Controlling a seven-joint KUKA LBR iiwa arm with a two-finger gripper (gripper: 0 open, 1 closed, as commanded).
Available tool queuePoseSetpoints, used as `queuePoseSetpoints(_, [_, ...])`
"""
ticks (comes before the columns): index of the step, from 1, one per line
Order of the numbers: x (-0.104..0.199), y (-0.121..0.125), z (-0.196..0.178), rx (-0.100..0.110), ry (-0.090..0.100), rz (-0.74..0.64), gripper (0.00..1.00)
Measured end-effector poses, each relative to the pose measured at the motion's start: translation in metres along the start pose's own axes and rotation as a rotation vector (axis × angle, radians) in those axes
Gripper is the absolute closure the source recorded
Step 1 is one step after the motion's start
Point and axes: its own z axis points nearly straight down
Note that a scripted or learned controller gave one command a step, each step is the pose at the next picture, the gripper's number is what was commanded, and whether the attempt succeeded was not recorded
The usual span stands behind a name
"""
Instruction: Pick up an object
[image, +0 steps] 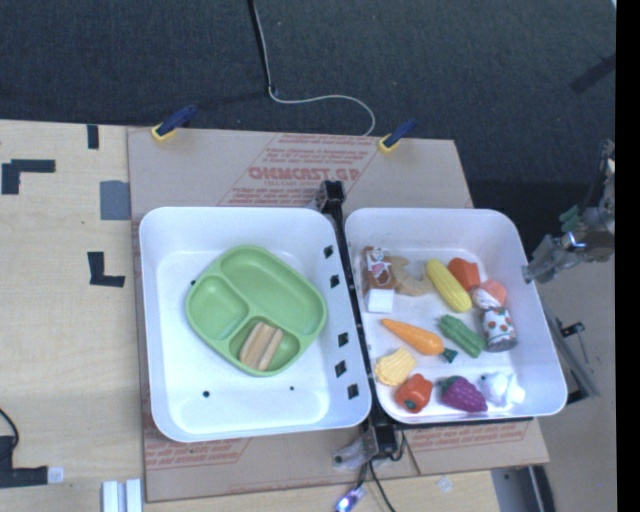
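Observation:
The right bin (515, 240) holds several toy foods: a yellow corn cob (447, 285), an orange carrot (414, 336), a green pickle (460, 336), purple grapes (462, 394), a red pepper (413, 392), a small can (498, 328) and a brown pastry piece (385, 270). My gripper (556, 254) hangs just outside that bin's right rim, above the bench, apart from all the toys. Only a small grey part of it shows at the picture's edge.
The left bin (160, 300) carries a green divided plate (256, 305) with a tan bread-like piece (262, 344) in one compartment. Black clips (343, 330) line the seam between the bins. A cable (300, 98) runs across the cardboard behind them.

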Motion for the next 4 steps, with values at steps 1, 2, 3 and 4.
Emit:
queuePoseSetpoints(1, [0.033,-0.026,-0.078,-0.017,-0.004,-0.001,1.00])
queuePoseSetpoints(2, [0.061,-0.039,-0.113,-0.014,-0.003,-0.002,1.00])
queuePoseSetpoints(3, [0.080,-0.025,-0.199,-0.021,-0.006,-0.001,1.00])
queuePoseSetpoints(4, [0.104,-0.053,-0.076,0.003,0.000,0.002,1.00])
